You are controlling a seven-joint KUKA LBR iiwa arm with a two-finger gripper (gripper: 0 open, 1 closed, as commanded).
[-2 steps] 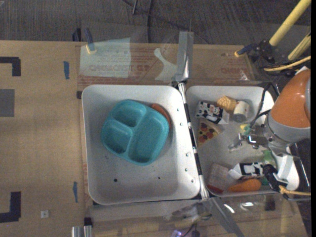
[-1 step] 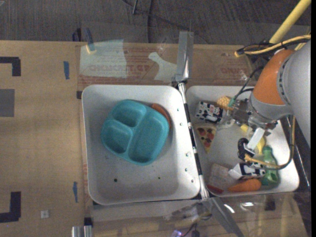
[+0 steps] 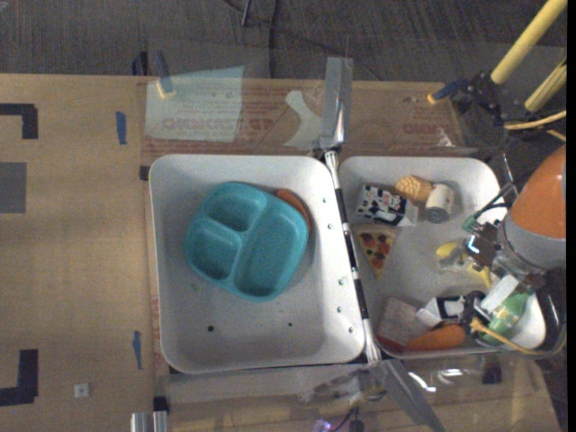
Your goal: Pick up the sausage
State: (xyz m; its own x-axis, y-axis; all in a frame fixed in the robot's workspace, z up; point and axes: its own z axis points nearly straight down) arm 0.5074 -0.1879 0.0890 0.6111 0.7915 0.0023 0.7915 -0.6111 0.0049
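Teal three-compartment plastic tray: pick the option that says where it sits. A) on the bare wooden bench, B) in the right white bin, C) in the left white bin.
C: the teal three-compartment plastic tray lies inside the left white bin, an orange item at its upper right edge.

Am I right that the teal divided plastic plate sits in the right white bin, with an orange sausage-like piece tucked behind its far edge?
Not quite. The camera view shows the teal divided plastic plate in the left white bin, not the right one. The rest holds: the orange sausage-like piece lies behind the plate's far edge.
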